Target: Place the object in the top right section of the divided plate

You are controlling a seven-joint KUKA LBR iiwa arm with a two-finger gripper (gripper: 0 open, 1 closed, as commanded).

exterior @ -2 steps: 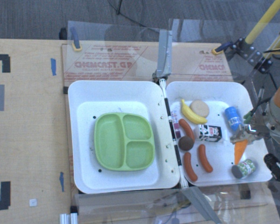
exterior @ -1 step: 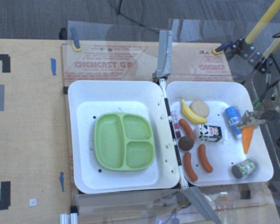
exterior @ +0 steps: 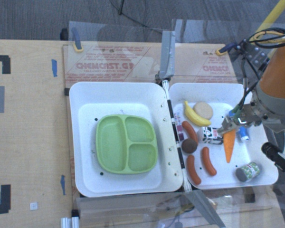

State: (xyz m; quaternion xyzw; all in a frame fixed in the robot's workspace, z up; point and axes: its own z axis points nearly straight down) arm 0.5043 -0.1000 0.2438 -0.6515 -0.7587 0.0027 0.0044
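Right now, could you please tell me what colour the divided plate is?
The divided plate is light green, seen in the camera view.

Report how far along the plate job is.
Done: nothing; the green divided plate in the left bin has nothing in any section. In hand: the gripper hangs over the right bin, by the top of the carrot. Left: grasp an object, carry it across, set it in the top right section.

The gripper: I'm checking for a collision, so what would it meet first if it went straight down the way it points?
Probably the carrot: the gripper hangs at its thick end in the right bin. Height above it is unclear.
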